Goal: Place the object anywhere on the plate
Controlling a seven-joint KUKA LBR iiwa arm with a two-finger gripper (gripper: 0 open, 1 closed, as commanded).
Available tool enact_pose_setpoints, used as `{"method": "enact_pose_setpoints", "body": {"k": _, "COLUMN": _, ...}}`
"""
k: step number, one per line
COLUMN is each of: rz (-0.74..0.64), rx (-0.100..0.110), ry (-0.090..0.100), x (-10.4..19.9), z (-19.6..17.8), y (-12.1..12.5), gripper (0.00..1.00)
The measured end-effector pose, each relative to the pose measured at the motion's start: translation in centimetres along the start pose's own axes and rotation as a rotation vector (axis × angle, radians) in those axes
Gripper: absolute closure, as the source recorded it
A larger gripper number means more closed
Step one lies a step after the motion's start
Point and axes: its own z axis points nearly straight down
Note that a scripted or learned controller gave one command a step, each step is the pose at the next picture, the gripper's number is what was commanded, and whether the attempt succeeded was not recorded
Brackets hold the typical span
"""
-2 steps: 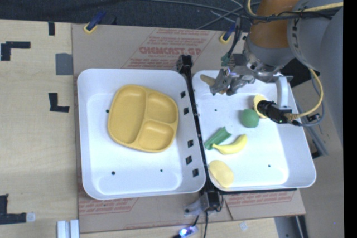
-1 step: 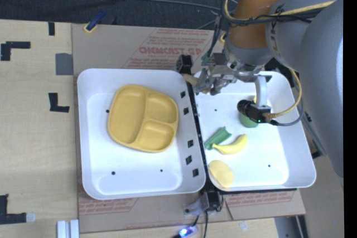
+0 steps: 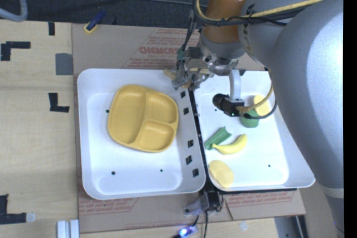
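A yellow plate [image 3: 143, 117] with three compartments lies in the left bin [image 3: 92, 136], and nothing rests on it. In the right bin [image 3: 279, 164] lie a yellow banana [image 3: 233, 145], a green piece [image 3: 217, 137] touching the banana's left end, and a pale yellow oval piece [image 3: 221, 173] near the front. A small green and yellow thing [image 3: 251, 119] sits further back. My gripper [image 3: 183, 79] hangs over the far end of the divider between the bins, just beyond the plate's far right corner. Whether it carries anything is hidden.
The divider rims [image 3: 191, 142] of the two bins run side by side down the middle. The large grey arm [image 3: 312, 75] covers the right bin's right side. Brown cardboard [image 3: 134, 44] lies under the bins.
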Motion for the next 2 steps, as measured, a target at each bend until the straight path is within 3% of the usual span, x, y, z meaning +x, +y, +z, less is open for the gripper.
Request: {"method": "enact_pose_setpoints", "body": {"k": 2, "rz": -0.001, "rx": 0.000, "ry": 0.000, "x": 11.8, "z": 0.9, "y": 1.1, "gripper": 1.00}}
